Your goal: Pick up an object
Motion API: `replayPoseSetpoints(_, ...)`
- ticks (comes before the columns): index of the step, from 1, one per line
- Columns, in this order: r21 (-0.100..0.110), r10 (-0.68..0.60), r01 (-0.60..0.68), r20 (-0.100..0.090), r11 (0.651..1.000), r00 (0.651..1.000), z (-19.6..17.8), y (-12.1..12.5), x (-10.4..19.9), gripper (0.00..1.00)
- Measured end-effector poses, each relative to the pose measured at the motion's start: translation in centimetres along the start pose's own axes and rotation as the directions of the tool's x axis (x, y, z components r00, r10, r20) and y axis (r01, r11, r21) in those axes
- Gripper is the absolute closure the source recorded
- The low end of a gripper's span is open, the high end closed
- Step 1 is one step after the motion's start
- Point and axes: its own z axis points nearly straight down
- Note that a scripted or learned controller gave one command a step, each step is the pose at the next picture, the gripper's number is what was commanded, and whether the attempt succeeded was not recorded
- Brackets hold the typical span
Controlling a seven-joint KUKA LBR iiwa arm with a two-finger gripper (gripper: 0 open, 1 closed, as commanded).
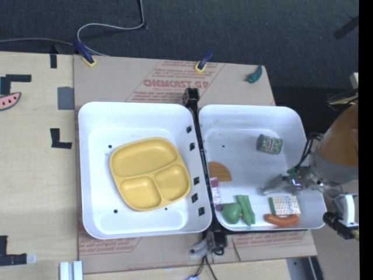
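The right bin [250,118] holds a green can [269,144], a brown-orange flat piece [220,171], two green vegetables [239,210], a checkered cracker-like block [284,205] and a red sausage [281,219]. My gripper [278,183] reaches in from the right and hangs low over that bin's right side. It is just above-left of the checkered block and below the can. Nothing can be seen held in it.
The left bin [93,156] carries a yellow divided plate [150,172]. A thin dark-red strip [214,192] lies by the divider between the bins. The arm's orange band [344,142] sits past the right bin's rim. Clips and a cable lie on the cardboard behind.
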Motion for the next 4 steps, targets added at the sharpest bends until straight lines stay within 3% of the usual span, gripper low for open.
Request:
replayPoseSetpoints(1,-0.008,0.002,-0.002,0.01,1.0,1.0,0.6,0.2,2.3,0.0)
replayPoseSetpoints(2,-0.009,0.003,-0.003,0.009,1.0,1.0,0.6,0.1,2.3,0.0)
replayPoseSetpoints(3,-0.01,0.002,-0.002,0.01,1.0,1.0,0.6,0.2,4.7,0.0)
replayPoseSetpoints(4,-0.011,0.002,-0.002,0.011,1.0,1.0,-0.4,0.2,4.7,1.0)
